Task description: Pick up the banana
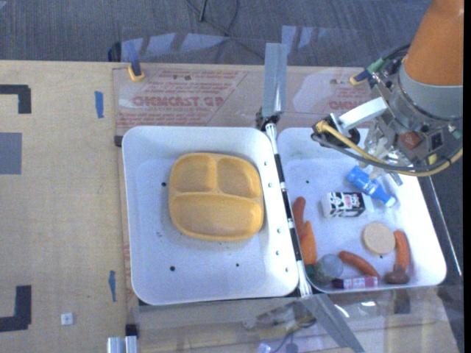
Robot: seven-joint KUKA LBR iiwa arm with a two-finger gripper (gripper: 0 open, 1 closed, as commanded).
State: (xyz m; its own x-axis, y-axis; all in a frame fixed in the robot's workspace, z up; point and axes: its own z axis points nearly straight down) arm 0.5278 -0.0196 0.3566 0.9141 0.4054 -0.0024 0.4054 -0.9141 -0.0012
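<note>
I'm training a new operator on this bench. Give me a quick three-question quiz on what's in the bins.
1. True or false: the yellow divided plate lies in the right bin.
2. Which sits nearest the gripper? A. blue object B. tan disc C. black-and-white carton
3. Fill in: the plate has ___ compartments.
Key: 1 false, it lies in the left bin; 2 A; 3 three.

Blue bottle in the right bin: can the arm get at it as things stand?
Probably yes. The gripper hangs right over the blue bottle, nothing lies on top of it, and the carton beside it sits apart.
</note>
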